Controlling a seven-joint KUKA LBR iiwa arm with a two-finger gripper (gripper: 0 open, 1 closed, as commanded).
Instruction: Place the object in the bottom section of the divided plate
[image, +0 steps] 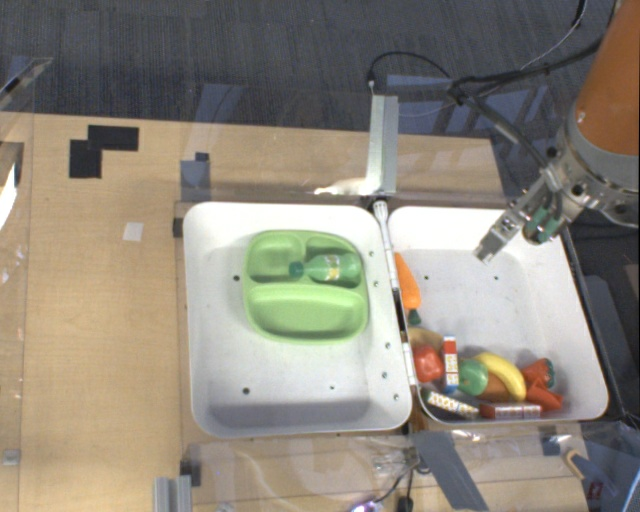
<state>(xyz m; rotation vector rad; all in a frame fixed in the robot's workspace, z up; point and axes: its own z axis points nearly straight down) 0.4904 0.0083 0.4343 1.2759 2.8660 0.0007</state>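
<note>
A green divided plate (304, 312) lies in the left bin, with two small sections at the top and one wide section at the bottom. A small bottle (328, 268) with a green cap and a yellow-green label lies on its side in the top right section. My gripper (520, 230) hangs over the back right of the right bin, far from the plate, with nothing between its fingers. Its fingers look slightly apart.
The right bin (500, 300) holds a toy carrot (406, 284) along its left wall. A pile of toy food sits at its front: a banana (502, 374), a tomato (428, 364), a green piece (472, 379) and small boxes. A metal post (383, 140) stands behind the bins.
</note>
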